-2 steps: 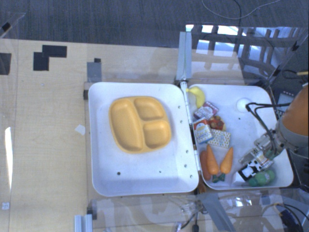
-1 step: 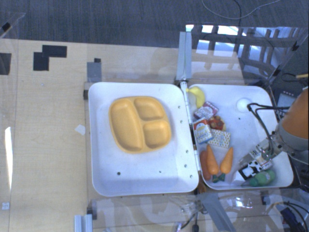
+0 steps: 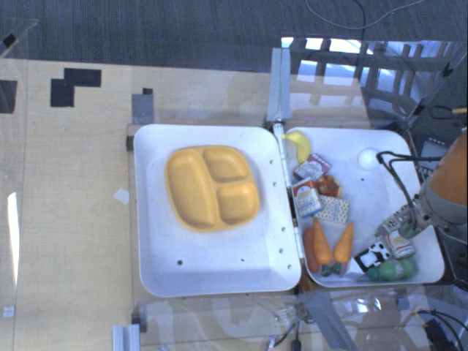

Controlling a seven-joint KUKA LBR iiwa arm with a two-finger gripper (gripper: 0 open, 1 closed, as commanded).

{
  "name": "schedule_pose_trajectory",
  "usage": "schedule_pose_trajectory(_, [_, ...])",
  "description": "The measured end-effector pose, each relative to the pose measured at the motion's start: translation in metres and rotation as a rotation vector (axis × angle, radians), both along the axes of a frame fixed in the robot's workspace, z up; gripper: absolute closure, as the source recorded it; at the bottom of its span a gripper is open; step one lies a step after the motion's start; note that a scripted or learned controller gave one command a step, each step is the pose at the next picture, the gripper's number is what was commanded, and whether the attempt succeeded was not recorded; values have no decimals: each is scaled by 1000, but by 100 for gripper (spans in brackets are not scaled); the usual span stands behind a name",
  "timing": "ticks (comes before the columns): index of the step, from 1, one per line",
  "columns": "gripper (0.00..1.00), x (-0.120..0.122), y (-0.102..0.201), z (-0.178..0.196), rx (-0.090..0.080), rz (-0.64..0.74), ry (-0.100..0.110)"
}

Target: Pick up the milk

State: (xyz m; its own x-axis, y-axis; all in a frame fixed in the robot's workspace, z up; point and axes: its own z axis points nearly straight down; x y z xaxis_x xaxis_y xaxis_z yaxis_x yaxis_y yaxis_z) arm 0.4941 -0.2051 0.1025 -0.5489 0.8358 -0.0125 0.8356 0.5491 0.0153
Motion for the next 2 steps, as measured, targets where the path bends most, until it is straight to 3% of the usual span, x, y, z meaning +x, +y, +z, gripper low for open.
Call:
schedule_pose_trajectory(1, [100, 74, 1, 7, -1, 78, 11])
schedule_pose_trajectory(2, [0, 74, 0, 7, -1, 78, 11])
